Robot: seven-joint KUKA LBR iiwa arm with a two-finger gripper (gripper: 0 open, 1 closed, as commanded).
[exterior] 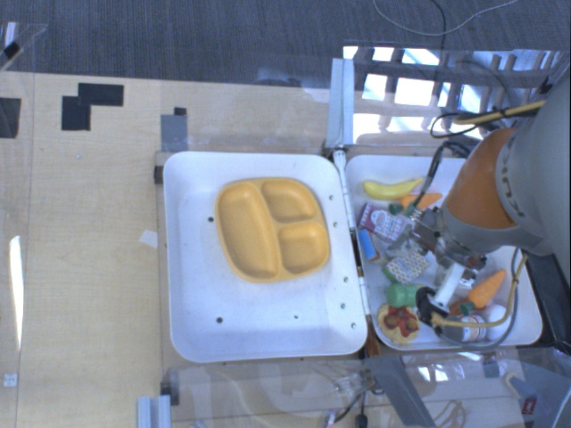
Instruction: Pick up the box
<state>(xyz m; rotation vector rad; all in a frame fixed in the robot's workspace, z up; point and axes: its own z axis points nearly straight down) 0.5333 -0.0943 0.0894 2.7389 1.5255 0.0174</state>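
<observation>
The box (385,226) lies in the right bin (532,328), packed tight among a banana (391,187) and carrot (487,287). Its writing is too small to read. The gripper (426,250) hangs just beside it. The left bin (192,266) holds a yellow tray (272,227).

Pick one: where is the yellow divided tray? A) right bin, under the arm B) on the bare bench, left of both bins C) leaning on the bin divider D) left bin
D: the yellow divided tray lies flat inside the left bin, while the banana and the other small items sit in the right bin under the arm.
</observation>
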